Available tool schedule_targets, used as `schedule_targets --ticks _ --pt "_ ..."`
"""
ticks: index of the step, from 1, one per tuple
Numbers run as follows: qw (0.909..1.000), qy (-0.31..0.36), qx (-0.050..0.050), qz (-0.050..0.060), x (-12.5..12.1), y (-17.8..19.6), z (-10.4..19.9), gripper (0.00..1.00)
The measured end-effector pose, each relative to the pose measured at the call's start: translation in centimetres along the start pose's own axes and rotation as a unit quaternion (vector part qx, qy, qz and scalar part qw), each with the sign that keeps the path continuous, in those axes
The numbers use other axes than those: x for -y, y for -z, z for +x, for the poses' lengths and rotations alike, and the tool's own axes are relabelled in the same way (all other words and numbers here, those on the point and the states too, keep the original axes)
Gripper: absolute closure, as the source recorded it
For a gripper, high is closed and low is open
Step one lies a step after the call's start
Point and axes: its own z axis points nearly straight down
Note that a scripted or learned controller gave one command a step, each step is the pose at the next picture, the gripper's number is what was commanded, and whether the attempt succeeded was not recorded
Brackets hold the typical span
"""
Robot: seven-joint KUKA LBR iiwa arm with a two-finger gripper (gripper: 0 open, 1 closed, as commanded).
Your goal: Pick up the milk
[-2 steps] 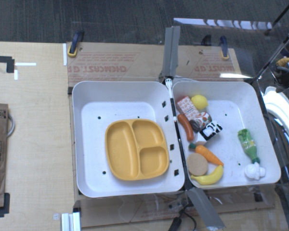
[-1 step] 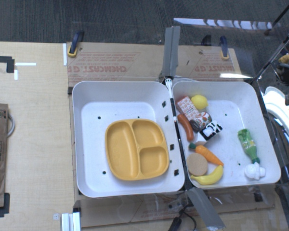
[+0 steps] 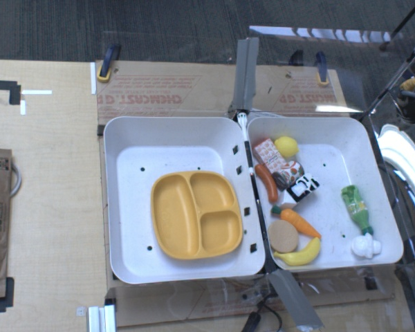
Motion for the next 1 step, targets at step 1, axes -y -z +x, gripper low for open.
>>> schedule_targets --ticks 1 --pt "1.0000 0.002 0.002 0.000 -0.03 0.81 0.10 1.00"
